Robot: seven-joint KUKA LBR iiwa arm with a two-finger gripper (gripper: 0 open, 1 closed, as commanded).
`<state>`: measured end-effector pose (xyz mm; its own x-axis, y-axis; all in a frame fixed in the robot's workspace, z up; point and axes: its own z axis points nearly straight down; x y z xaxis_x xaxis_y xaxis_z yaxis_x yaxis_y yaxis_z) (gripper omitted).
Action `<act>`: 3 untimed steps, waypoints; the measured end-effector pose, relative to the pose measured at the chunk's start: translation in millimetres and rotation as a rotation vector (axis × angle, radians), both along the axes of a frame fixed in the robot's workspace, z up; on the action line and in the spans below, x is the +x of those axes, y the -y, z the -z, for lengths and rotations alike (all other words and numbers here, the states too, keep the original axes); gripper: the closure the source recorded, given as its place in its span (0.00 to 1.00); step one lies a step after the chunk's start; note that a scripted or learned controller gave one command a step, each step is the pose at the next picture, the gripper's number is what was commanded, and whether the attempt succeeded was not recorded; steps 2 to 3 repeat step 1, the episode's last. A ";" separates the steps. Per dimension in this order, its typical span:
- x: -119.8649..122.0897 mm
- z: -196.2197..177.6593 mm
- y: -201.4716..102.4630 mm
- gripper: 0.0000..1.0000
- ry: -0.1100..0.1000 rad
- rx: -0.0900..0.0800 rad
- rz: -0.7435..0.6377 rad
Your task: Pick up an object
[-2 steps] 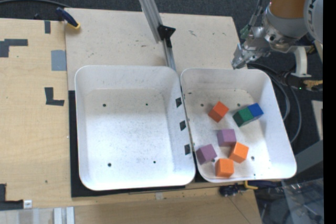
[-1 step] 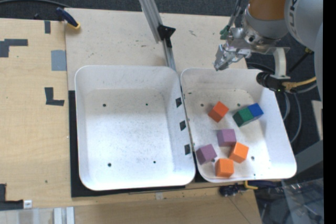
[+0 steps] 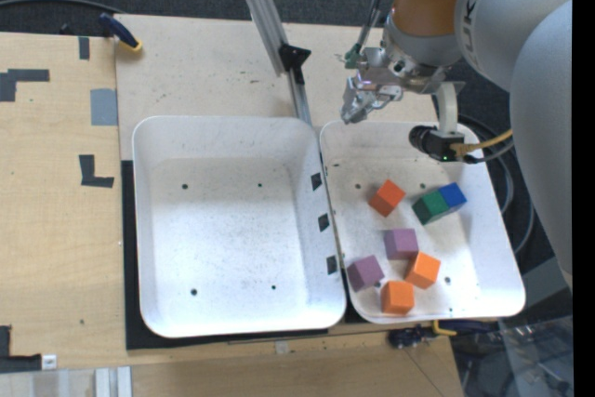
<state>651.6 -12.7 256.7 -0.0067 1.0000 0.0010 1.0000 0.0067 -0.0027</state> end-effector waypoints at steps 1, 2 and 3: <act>-5.3 1.7 -58.7 1.00 0.001 0.001 -0.001; -5.3 1.7 -58.7 1.00 0.001 0.001 -0.001; -5.3 1.7 -58.7 1.00 0.001 0.001 -0.001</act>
